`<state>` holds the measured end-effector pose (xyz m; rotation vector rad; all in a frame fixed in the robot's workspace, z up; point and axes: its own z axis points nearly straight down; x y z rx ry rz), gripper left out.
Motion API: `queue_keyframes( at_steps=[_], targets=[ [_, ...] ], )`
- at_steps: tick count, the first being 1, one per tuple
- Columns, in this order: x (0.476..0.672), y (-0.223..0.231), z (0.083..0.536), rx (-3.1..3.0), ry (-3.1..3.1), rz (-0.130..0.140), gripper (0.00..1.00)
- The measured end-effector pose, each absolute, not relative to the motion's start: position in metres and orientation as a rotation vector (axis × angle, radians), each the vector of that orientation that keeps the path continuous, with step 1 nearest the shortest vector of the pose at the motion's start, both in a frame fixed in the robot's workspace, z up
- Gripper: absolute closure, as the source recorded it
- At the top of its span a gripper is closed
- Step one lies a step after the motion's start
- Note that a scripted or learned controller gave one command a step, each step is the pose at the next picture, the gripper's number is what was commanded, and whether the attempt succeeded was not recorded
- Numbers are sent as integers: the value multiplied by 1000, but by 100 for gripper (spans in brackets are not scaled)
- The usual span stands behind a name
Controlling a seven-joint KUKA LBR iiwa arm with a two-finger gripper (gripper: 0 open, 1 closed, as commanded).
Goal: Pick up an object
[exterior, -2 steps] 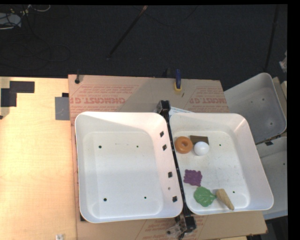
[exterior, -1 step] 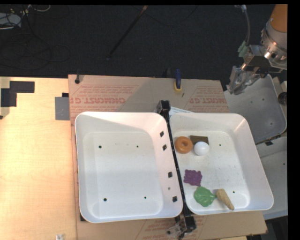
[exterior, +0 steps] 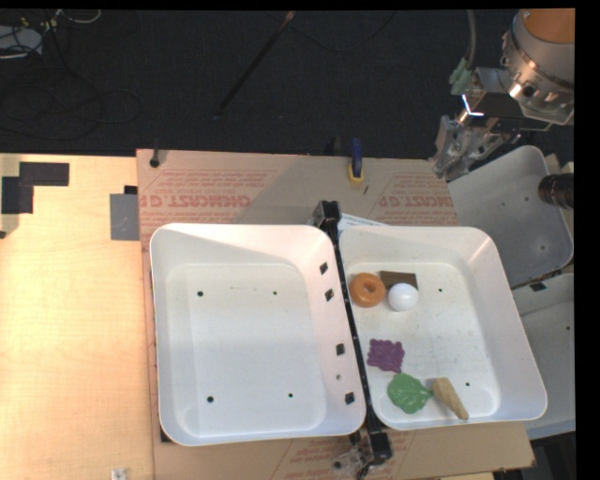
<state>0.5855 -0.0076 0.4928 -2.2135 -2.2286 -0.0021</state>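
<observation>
Two shallow white bins side by side on the bench, joined along a dark centre seam with clips.

Left bin: bare white floor, a few small dark dots only.

Right bin: six items, all grouped toward its left half.
- Orange ring at 10 o'clock from bin centre, close to the seam.
- White ball touching or just beside the ring at its 3 o'clock.
- Flat brown square piece behind the ball, at its 12 o'clock, partly covered by it.
- Purple lumpy piece at 6 o'clock from the ring, apart from it.
- Green lump at 5 o'clock from the purple piece, near the front wall.
- Tan wooden wedge touching the green lump at its 3 o'clock, lying slanted.

Gripper high at 1 o'clock of the frame, beyond the right bin's far rim, well apart from every item. Nothing seen between the fingers. Could not tell whether jaws stood apart or together; detail too cluttered. Orange band of the arm at the upper right corner.
</observation>
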Motion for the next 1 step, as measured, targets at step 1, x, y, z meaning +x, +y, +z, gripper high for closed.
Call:
queue_keyframes(
  at_steps=[1],
  targets=[
    [560,56,540,-2214,-2229,-3,100]
  ],
)
